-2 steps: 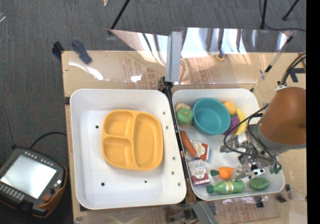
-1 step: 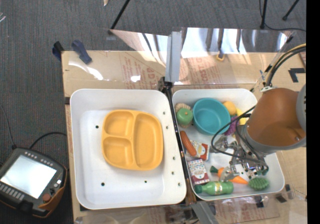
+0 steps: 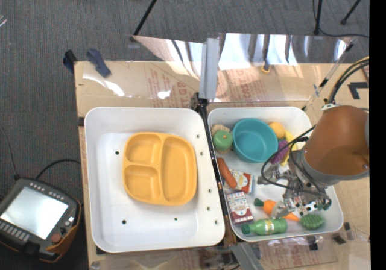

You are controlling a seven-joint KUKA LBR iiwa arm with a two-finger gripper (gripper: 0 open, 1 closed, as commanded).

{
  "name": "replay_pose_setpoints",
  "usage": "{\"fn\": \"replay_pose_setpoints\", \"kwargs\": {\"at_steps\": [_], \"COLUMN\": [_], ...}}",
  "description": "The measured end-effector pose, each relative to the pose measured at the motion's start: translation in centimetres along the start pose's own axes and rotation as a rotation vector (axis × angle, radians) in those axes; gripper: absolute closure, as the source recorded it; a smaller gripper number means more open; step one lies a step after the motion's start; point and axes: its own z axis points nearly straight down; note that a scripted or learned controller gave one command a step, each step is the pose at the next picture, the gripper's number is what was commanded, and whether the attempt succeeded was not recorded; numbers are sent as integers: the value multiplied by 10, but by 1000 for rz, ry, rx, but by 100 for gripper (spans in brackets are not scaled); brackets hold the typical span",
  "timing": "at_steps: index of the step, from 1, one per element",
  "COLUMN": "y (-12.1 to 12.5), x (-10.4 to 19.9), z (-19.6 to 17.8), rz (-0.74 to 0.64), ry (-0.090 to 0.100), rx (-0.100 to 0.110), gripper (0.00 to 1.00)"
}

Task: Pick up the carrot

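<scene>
Down in the right-hand white bin (image 3: 274, 109), the gripper (image 3: 294, 204) sits low over the near right corner, directly above the carrot (image 3: 269, 206). Its metal parts and cabling crowd the spot, and whether it is spread or closed cannot be told from this angle; nothing can be seen gripped. The carrot lies on the bin floor, its orange body pointing left with a small green tip, and its right end runs under the gripper. Just in front of it lies a green bottle (image 3: 266, 226) on its side, and to the right of that a bumpy green vegetable (image 3: 313, 221) near the bin's corner. To the carrot's left stands a small red and white carton (image 3: 239, 207), with a sausage (image 3: 225, 173) angled beyond it. Farther back, a teal bowl (image 3: 255, 139) sits upright, a green apple (image 3: 222, 140) just beside it on the left and a yellow item (image 3: 277, 129) touching it on the right.

Above the gripper, the arm's orange band (image 3: 338, 141) bulks large over the bin's right side. The left white bin (image 3: 96, 202) holds a yellow divided plate (image 3: 160, 167) lying flat. A handheld pendant (image 3: 37, 217) rests on the floor at the lower left.
</scene>
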Motion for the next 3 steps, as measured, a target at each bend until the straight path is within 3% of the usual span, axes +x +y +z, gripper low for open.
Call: {"fn": "replay_pose_setpoints", "kwargs": {"at_steps": [1,3], "y": [-4,-1], "x": [-6,-4], "z": [1,0], "rz": [-467,-506], "ry": [-1,-5], "rx": [-2,1], "gripper": [0,0]}}
